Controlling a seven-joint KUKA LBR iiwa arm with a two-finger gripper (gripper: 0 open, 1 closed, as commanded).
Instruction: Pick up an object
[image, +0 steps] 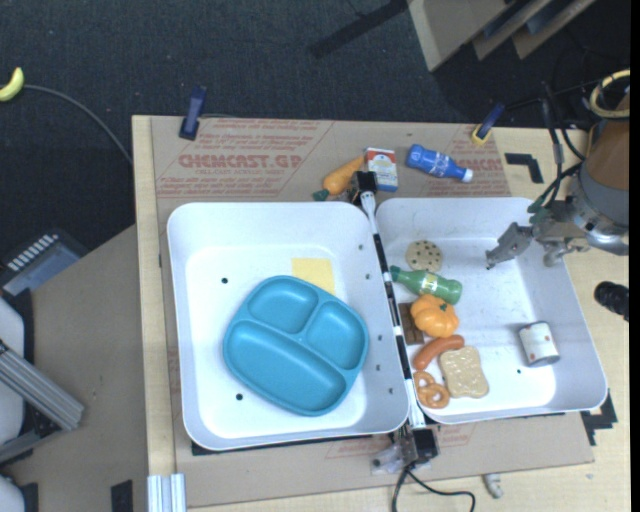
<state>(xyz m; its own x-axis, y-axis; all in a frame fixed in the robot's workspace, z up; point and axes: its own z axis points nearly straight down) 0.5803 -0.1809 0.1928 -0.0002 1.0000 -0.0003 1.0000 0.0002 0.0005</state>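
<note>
The left bin (200, 300) held a blue tray (293, 345) that hid part of a yellow slice (315, 270), while the right bin (570, 330) kept its food crowded along the left wall: a green bottle (428, 283), an orange fruit (435, 317), a sausage (438, 351), a cracker (464, 372), a pretzel (432, 390) and a cookie (424, 254), with a small can (539, 343) apart to the right. The arm (608, 170) was cut off at the right edge, and its gripper (530, 243) hung over that bin's upper right with fingers spread and nothing between them.

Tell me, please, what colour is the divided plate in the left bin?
The divided plate is light blue, seen plainly in the camera view, with a yellow slice beside it.
</note>
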